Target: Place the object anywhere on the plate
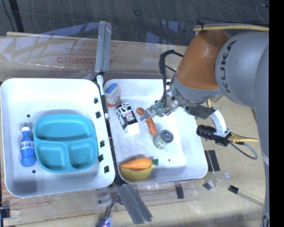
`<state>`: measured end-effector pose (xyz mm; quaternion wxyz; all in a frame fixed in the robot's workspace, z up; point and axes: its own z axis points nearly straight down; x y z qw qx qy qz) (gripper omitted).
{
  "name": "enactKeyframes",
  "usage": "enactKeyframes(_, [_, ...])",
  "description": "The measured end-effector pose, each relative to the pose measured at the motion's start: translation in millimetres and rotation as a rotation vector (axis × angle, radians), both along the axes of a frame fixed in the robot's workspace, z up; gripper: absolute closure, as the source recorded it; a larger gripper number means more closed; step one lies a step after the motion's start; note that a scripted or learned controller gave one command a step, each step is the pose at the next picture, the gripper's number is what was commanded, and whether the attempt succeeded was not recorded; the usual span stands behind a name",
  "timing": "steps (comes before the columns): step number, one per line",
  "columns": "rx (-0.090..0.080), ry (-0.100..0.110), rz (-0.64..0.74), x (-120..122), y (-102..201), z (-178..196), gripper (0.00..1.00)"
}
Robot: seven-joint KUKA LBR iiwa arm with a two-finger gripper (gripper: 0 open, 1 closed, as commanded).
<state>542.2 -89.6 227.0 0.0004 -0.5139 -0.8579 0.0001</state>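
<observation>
Camera view looks down at a slant on 2 shallow white bins side by side on the bench. The left bin (9,126) holds a light blue plate (65,142) with 3 compartments, 1 long one at the top and 2 smaller ones below. A small blue bottle (27,146) with a white cap and a label lies just beside the plate's left edge.

The right bin (191,162) carries the loose items. Near its upper left corner is a small carton (112,94) with a blue top. Below that lies a black and white cow-patterned carton (127,117). A small orange sausage (150,122) lies near the middle of the bin, tilted. Just below and right of it sits a clear jar (163,138) with a grey lid. At the bin's lower edge a toy carrot (137,163) rests on top of a yellow object (135,174).

The grey arm (236,65) with its orange band reaches in from the right. The gripper (152,112) is low over the middle of the right bin, its tips right at the upper part of the sausage. Whether it is open or closed, and whether it has hold of the sausage, cannot be told from this angle.
</observation>
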Motion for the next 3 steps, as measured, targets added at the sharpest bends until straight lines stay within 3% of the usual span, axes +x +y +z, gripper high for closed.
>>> enactKeyframes(1, [0.000, 0.002, 0.036, -18.2, 85.1, -36.0, 1.00])
enactKeyframes(2, [0.000, 0.004, 0.030, -26.8, 143.2, -36.1, 1.00])
enactKeyframes(3, [0.000, 0.004, 0.030, -26.8, 143.0, -36.1, 0.00])
